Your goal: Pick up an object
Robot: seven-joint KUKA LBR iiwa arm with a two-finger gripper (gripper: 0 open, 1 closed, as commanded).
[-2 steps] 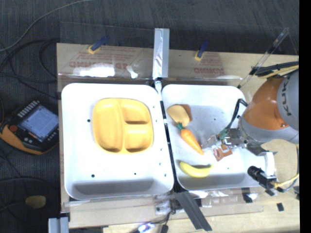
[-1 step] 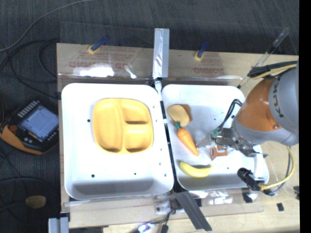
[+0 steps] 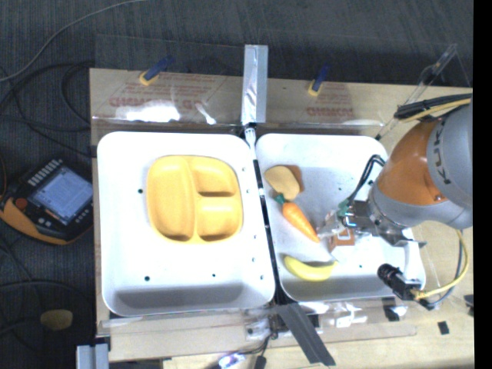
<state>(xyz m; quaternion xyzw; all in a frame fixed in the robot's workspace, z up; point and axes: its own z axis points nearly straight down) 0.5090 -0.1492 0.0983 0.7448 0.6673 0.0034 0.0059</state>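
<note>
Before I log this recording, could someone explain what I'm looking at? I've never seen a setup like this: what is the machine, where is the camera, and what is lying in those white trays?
One camera, fixed above a bench, looks down at a slant. The grey and orange shape on the right is a robot arm, reaching in with its gripper low over the right bin. Its job is to pick up an object. That bin holds toy food: a carrot, a banana and a tan rounded piece, perhaps a potato. The gripper sits just right of the carrot; I cannot tell whether it holds anything. The left bin holds a yellow divided plate. A handheld control unit lies on the floor at the left.
</note>
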